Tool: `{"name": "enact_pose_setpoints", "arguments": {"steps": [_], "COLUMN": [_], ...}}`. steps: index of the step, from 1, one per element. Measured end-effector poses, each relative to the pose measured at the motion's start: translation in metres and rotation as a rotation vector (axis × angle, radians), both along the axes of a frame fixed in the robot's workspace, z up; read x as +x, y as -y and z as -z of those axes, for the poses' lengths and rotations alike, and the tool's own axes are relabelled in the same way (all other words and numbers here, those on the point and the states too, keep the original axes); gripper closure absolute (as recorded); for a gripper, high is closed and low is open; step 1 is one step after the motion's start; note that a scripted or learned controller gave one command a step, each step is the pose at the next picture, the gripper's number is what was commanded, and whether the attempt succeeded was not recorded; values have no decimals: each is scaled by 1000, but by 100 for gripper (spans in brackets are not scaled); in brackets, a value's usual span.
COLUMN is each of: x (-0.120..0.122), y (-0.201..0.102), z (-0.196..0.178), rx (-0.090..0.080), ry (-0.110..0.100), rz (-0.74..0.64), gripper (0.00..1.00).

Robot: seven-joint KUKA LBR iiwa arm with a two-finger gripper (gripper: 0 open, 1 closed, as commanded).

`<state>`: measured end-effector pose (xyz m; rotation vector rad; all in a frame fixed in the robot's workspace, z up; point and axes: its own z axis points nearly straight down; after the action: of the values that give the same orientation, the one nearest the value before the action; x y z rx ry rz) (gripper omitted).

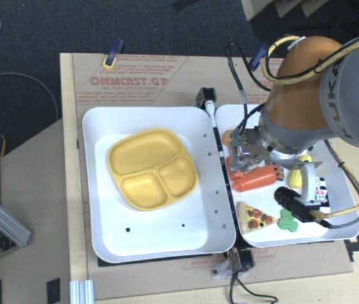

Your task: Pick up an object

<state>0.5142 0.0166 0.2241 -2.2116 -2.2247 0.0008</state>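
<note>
Carrot-like orange toy (pixel 253 178) lies in the right bin (pixel 340 223), just below the gripper (pixel 247 159); whether that tool is spread or pinching, I cannot tell. A pizza slice (pixel 256 218) and green piece (pixel 287 220) lie nearby. The left bin (pixel 97 170) holds a yellow divided plate (pixel 152 168). Both bins rest on a cardboard-covered bench (pixel 135 75) over dark carpet (pixel 40 18).

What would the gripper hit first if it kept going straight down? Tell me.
Most likely the orange carrot toy, which lies right under the gripper in the right bin. Depth is hard to judge from this slanted view, so contact may already be close.
</note>
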Motion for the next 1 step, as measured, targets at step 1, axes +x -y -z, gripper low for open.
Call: {"name": "enact_pose_setpoints", "arguments": {"steps": [1], "x": [14], "y": [-62], "z": [-3], "rx": [-1], "ry": [6], "rz": [-2], "gripper": [100]}}
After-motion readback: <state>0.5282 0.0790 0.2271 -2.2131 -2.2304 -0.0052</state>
